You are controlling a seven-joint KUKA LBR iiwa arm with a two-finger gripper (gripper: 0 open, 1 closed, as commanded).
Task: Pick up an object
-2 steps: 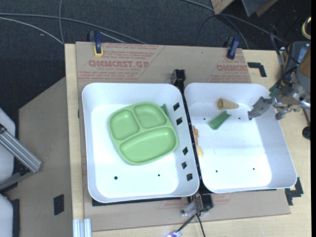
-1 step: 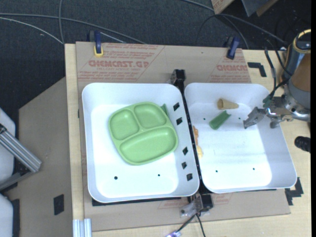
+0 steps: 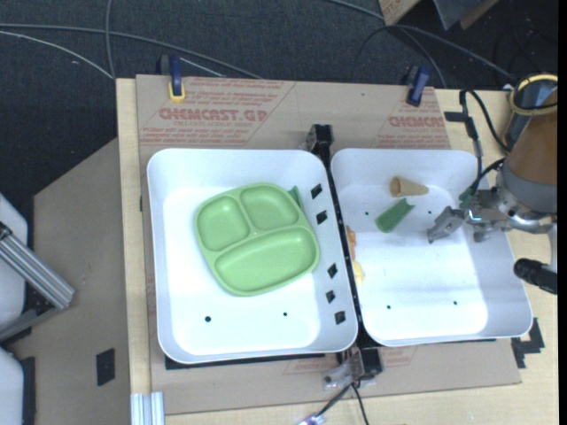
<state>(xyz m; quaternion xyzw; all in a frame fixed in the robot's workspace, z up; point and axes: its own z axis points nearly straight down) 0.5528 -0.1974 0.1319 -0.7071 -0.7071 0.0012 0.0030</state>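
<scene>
Counter [image 3: 221, 113]: brown board carrying two shallow white bins side by side, with blue clips at its far edge.

Left bin [image 3: 177, 237]: holds one green plate [image 3: 257, 239] with three compartments, lying flat near the middle and touching no wall.

Right bin [image 3: 425, 299]: holds a green piece [image 3: 393, 214], elongated and lying at a slant in the far half; a tan cone [image 3: 408, 186] just beyond it, near but apart; and a small orange-yellow item [image 3: 353, 253] pressed against the left wall at the divider, too small to identify, possibly two scraps.

Arm [image 3: 530, 162]: grey with orange band, entering from the right over the right bin's far right corner.

Claw [image 3: 447, 224]: low over the right bin, pointing left toward the green piece, near it but apart. Nothing sits between its fingers. Whether the fingers are spread or pressed together cannot be told from this angle.
</scene>
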